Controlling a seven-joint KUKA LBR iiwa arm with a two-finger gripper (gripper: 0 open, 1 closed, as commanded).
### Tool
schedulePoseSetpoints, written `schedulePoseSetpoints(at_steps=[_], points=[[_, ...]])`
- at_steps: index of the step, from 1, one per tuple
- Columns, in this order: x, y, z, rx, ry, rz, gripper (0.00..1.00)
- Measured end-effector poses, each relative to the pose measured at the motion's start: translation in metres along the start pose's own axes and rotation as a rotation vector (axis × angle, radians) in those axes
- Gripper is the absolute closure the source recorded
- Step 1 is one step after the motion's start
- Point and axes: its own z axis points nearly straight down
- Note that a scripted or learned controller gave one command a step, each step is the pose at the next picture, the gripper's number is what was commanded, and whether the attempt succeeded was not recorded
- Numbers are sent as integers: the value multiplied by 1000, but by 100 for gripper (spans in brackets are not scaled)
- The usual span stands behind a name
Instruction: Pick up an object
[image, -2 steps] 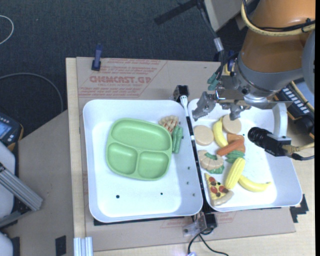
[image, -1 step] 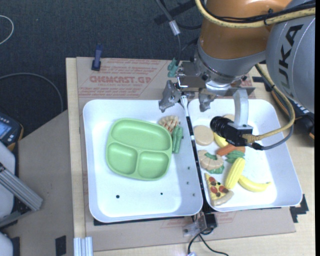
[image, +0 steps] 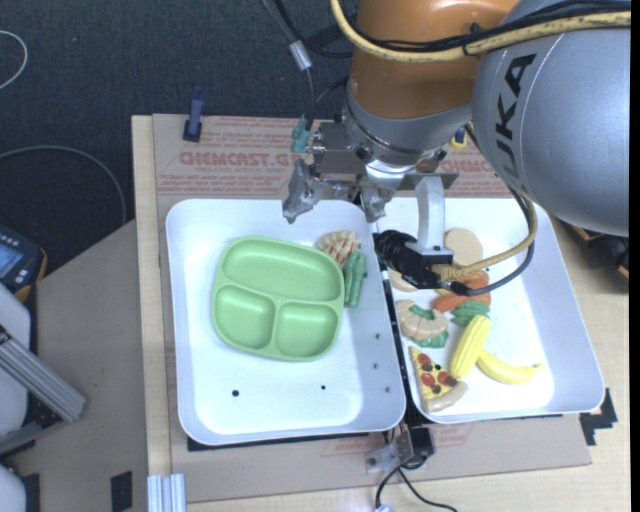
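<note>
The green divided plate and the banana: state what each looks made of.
Green divided plate: likely moulded plastic, one flat pale green with a soft sheen on its rounded rims. Banana: probably a plastic toy, uniformly bright yellow, smooth, without spots or bruises.

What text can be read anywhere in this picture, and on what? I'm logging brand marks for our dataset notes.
"CHEMCAST", in red on the brown sheet under the bins; the letters after it are hidden by the gripper, and the smaller red lines above are too blurred to read.
"KU", large black letters on the grey arm; the rest of the word is cut off.
The dark device at the left edge: its markings are too small to read.
</note>
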Motion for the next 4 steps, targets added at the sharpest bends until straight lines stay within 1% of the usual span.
schedulePoseSetpoints(at_steps=[1,2,3,4], points=[[58,-45,-82,-7,6,-5,0],[54,-43,-88,-2,0,1,100],[60,-74,-127,-4,3,2,100],[-1,-75,14,18,-8,12,100]])
